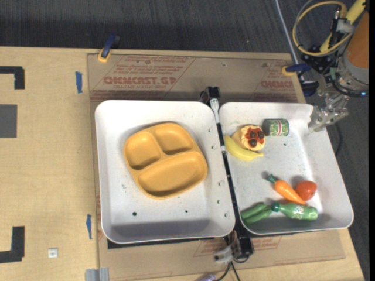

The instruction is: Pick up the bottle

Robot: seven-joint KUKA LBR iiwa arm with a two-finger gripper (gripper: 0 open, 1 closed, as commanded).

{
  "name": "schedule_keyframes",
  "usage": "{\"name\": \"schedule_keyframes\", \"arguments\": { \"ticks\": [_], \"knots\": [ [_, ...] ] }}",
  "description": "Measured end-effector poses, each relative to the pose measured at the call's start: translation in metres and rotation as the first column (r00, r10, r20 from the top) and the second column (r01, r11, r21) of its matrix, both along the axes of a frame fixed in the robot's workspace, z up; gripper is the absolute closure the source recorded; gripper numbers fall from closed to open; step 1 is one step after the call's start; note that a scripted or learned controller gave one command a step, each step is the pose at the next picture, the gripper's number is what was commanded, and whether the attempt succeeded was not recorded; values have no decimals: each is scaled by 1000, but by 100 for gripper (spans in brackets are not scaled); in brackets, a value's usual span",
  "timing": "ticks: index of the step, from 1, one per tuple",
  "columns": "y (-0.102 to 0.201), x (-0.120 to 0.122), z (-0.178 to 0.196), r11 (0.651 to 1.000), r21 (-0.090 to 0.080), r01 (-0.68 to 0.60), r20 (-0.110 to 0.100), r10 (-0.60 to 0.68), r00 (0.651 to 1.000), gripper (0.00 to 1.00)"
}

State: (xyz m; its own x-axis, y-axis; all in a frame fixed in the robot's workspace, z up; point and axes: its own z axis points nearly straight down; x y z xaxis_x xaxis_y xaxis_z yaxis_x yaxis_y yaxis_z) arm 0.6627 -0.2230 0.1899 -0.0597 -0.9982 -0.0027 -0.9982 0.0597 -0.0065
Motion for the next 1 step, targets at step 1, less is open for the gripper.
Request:
{"name": "schedule_keyframes", "arguments": {
  "ticks": [1],
  "knots": [
    [1,1,11,1000,3,5,6,-5,1000,100]
  ]
}}
